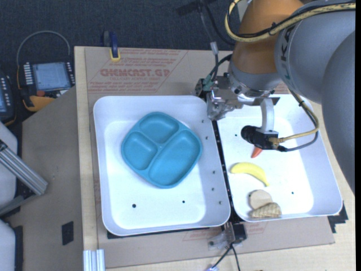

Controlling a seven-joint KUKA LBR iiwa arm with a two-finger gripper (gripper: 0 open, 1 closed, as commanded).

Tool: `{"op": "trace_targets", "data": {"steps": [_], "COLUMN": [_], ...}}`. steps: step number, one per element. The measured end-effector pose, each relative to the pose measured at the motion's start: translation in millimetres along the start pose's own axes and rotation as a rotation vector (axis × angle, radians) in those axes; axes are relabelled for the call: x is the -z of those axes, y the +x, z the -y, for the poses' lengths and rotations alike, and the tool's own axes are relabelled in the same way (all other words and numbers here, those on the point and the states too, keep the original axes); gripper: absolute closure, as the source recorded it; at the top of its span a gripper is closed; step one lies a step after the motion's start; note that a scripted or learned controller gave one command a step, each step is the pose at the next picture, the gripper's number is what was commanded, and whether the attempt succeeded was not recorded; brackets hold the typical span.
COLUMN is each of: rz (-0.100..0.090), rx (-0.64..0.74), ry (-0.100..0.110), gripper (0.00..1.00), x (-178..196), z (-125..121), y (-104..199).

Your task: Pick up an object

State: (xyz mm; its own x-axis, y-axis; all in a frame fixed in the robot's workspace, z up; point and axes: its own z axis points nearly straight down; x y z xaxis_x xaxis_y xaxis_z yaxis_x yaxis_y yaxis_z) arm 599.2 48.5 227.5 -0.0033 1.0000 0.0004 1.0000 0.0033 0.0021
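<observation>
A tan piece (264,203) lies at the front of the right bin (316,151), with a banana (250,172) just behind it. My gripper (217,109) hangs over the divide between the bins; I cannot tell how far open it is.

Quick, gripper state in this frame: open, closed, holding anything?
Gripper: cannot be told from this view; it hangs at the far left corner of the right bin.

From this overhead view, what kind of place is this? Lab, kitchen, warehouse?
Probably a robotics lab bench set up for pick trials: a grey arm over two white bins, toy-like props (blue divided plate, banana), and a screened control pendant beside the bench.
</observation>
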Motion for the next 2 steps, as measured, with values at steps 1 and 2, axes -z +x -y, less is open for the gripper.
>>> {"op": "trace_targets", "data": {"steps": [1,2], "rz": [0.0,0.0], "rx": [0.0,-0.002], "ry": [-0.001,0.0], "gripper": [1.0,0.0], "x": [-4.0,-3.8], "z": [-17.1,-16.5], "y": [40.6,39.2]}}
